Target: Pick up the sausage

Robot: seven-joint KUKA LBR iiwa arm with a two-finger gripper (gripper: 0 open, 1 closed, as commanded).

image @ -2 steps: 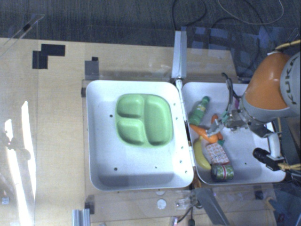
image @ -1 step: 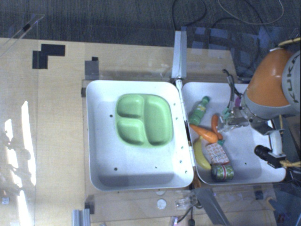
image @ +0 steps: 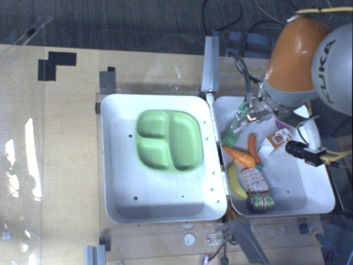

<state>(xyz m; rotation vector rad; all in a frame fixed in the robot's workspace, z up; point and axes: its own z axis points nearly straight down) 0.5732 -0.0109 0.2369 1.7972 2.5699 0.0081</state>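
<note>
The sausage [image: 252, 144] is a short red-orange link lying lengthwise in the right bin [image: 309, 195], near the bin's middle. It lies free, with its lower end touching an orange carrot [image: 240, 155]. My gripper [image: 250, 115] hangs over the bin's far left part, just above and beyond the sausage, with nothing seen held in it. The grey arm with its orange band [image: 292, 48] comes in from the upper right and hides the bin's far right corner.
Around the sausage lie a green packet [image: 229, 137], a small carton [image: 280, 139], a banana [image: 237, 184], a patterned box [image: 254, 177] and a green can [image: 260, 202]. The left bin [image: 118, 197] holds a green divided plate [image: 169, 139]. A black part [image: 303, 150] juts in at right.
</note>
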